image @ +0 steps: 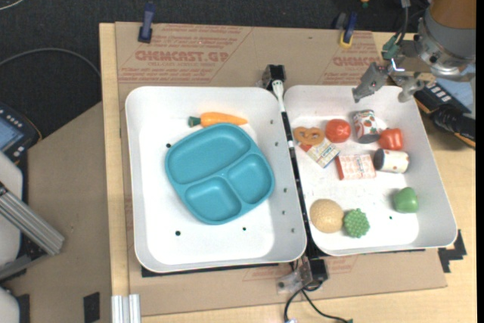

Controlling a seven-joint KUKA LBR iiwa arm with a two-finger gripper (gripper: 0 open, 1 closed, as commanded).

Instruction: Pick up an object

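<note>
Grey hand (386, 84): fingers spread, holding nothing | small can (365, 125): just below it, in right bin (431, 185)

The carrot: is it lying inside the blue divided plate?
No. The carrot lies on the left bin's white floor, just beyond the far rim of the blue divided plate.

The arm (457, 4) is cut off by the top and right edges. The blue tray (219, 172) hides part of the carrot (219, 119). Labels on the small boxes (355, 166) are too small to read.
</note>
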